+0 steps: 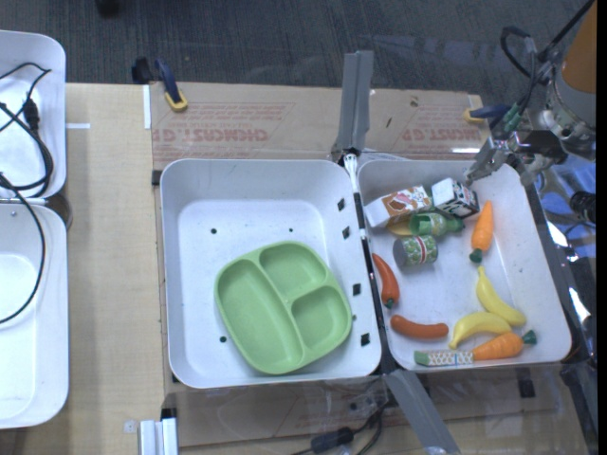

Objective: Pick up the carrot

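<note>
From my feed I see a pale wooden worktop [104, 254] with flattened brown cardboard [256, 126] laid across it. Beyond the far edge lies dark grey carpet [285, 27]. A blue-and-yellow clamp [163, 81] grips that edge, and black cables [28, 140] loop at the left

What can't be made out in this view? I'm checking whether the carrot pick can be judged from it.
- Gripper, camera view: small and blurred at the right bin's top rim; finger state unreadable.
- Arm: cut off by the right edge.
- Two carrots, upper and lower: which one is the target is unclear.
- Box labels: too small to read.
</note>
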Tool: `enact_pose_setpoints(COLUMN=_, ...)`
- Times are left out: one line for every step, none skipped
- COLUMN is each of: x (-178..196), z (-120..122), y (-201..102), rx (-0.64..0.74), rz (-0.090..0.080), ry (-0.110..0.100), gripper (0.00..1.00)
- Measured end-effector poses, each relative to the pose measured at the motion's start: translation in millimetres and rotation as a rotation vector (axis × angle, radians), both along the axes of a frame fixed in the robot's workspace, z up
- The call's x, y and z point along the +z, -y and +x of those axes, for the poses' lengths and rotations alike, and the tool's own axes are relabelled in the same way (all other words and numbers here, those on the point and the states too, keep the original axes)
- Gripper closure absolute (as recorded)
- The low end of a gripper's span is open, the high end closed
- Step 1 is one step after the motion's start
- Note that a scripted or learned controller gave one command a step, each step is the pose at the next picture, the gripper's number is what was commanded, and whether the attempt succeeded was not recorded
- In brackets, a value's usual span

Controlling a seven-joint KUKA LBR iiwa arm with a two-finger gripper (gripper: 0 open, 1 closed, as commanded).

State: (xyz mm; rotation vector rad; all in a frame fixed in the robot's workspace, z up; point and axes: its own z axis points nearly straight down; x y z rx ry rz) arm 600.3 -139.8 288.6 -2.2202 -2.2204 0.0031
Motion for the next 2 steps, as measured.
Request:
enact_pose_setpoints(x=-123.1, z=-11.6, y=50.8, rx=0.073, rz=0.0, ry=0.0, gripper=0.0)
enact_pose_setpoints(x=-197.0, z=-5.1, y=57.0, rx=0.117, rz=0.0, ry=0.002, gripper=0.0)
